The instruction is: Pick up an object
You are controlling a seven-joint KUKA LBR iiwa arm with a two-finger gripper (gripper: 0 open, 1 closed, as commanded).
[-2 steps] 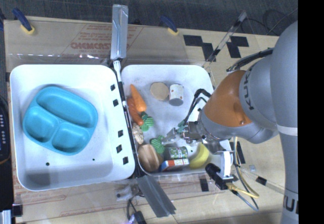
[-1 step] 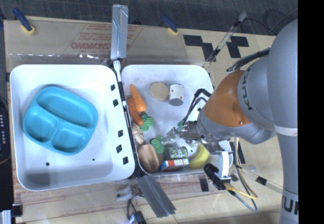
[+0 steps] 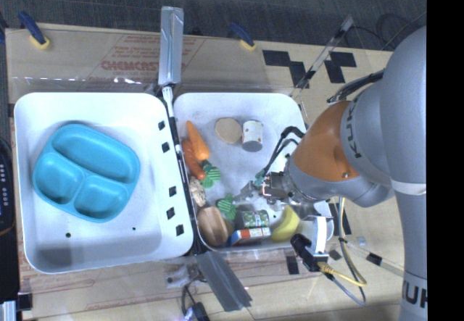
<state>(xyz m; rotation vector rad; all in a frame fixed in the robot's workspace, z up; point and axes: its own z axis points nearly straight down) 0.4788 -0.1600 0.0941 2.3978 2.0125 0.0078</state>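
"CHEMCRO…" in red on the cardboard (image 3: pixel 123 59).

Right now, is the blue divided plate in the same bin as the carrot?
No. The blue divided plate lies in the left bin, while the carrot lies in the right bin.

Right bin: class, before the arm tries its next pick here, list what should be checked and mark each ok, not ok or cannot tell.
1. Tool is over the right bin: ok.
2. Tool's opening state visible: cannot tell.
3. Object already held: cannot tell.
4. Targets free of neighbours: not ok; the carrot, wooden piece and yellow item crowd the near corner.
5. Isolated options exist: ok; the tan disc and small can lie apart.
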